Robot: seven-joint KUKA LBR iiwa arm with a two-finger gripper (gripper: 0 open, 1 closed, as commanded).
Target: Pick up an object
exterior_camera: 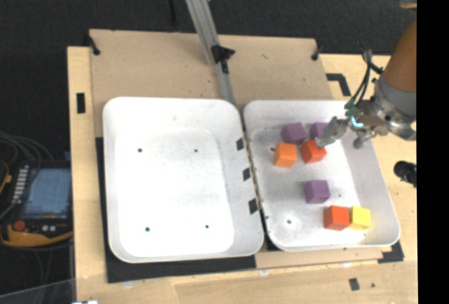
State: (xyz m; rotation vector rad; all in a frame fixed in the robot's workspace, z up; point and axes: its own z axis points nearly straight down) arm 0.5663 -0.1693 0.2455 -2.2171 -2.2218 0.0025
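The right bin (372, 176) holds several small blocks. Two purple blocks (294, 132) (319, 129) lie at its back, with an orange block (285, 154) and a red block (313, 151) just in front of them. A third purple block (316, 190) sits mid-bin. At the front right, an orange-red block (337, 217) touches a yellow block (360, 217). My gripper (346, 135) hangs over the bin's back right, open, with nothing between its fingers. One finger (332, 133) reaches toward the red block and the rear purple block.
The left bin (112, 155) stands beside the right one, with a dark divider strip (249, 173) between them. A slanted metal rail (203, 22) rises behind the bins. The arm's orange band (403, 64) enters at the right edge.
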